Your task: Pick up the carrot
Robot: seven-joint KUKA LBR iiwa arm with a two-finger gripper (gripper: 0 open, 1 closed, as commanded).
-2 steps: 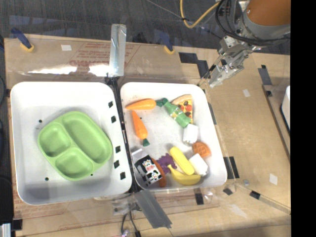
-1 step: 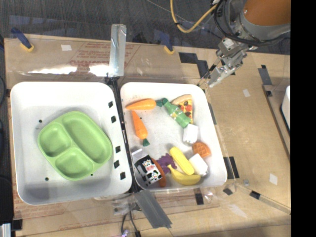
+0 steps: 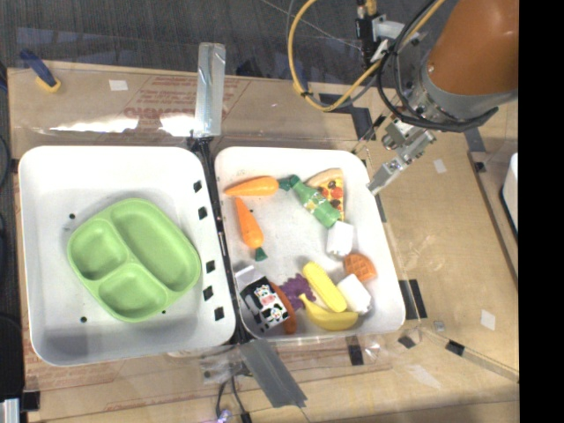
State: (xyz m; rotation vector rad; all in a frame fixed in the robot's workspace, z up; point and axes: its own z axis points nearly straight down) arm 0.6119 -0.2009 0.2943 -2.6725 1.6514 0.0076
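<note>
Two orange carrots lie in the right bin [image 3: 384,236]. One carrot [image 3: 251,185] lies flat along the back left, its green top pointing right. The other carrot [image 3: 248,224] lies just below it, running toward the front with its green stub at the near end. My gripper [image 3: 388,169] hangs below the orange-banded wrist, over the bin's back right corner and well to the right of both carrots. I see nothing in it.
The right bin also holds a pizza slice [image 3: 330,186], a green bottle [image 3: 314,204], a white block [image 3: 340,236], a banana [image 3: 327,303], purple grapes [image 3: 294,286] and a cow-print carton [image 3: 267,302]. A green divided plate [image 3: 132,258] lies in the left bin [image 3: 35,236]. Cables loop behind the bins.
</note>
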